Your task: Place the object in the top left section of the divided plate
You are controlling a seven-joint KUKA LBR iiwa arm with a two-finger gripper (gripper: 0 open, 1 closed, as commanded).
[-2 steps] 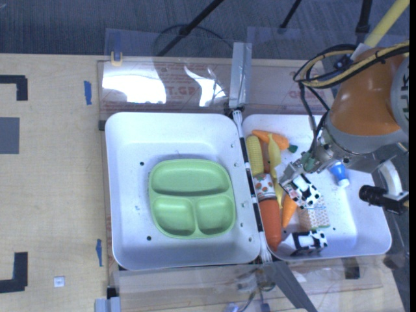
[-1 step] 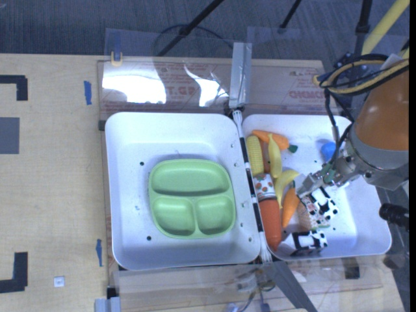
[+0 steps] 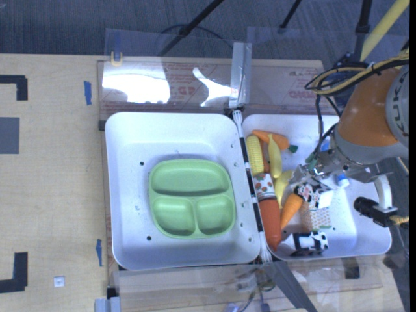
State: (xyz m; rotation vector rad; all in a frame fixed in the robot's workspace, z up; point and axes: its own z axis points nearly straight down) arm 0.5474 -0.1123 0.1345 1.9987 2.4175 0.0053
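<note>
Task not yet begun: green divided plate (image 3: 191,197) in left bin (image 3: 123,142) lies bare, while gripper (image 3: 311,186), finger state indiscernible, hovers over toy food at right bin's (image 3: 374,236) nine o'clock.

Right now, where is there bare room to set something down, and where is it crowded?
Free: all three sections of the green divided plate and the left bin floor around it. Crowded: the right bin, where toy food piles along its left wall under the hand.

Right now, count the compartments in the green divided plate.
3. The green divided plate in the left bin has one long compartment across its top and two smaller ones below, left and right.
</note>
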